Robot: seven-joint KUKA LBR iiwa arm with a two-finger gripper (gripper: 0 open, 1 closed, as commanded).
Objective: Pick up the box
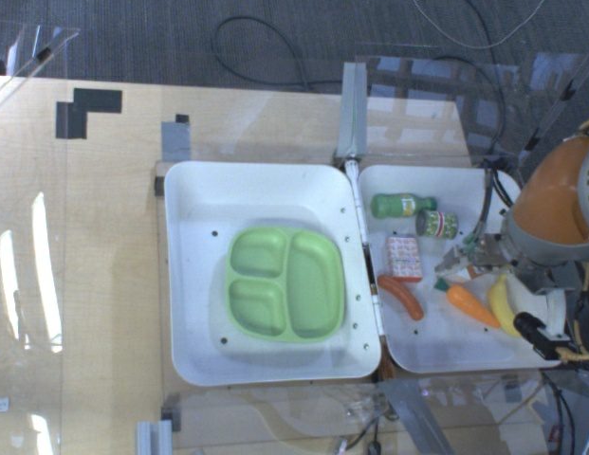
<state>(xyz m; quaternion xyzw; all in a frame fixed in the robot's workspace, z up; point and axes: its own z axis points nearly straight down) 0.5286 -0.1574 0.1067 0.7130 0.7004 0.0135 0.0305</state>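
The box point(404, 257) is small and flat, white with a pink pattern, and lies in the right bin point(436, 354) close to its left wall. My gripper point(459, 263) hangs over the middle of that bin, a short way right of the box and apart from it. It sits just below a can and above a carrot. The grey arm with its orange band point(558, 197) comes in from the right and hides the bin's right side.
In the right bin lie a green bottle point(402, 205), a can point(436, 223), a red sausage point(400, 296), a carrot point(471, 306) and a banana point(503, 305). The left bin point(194, 254) holds a green divided tray point(285, 283).
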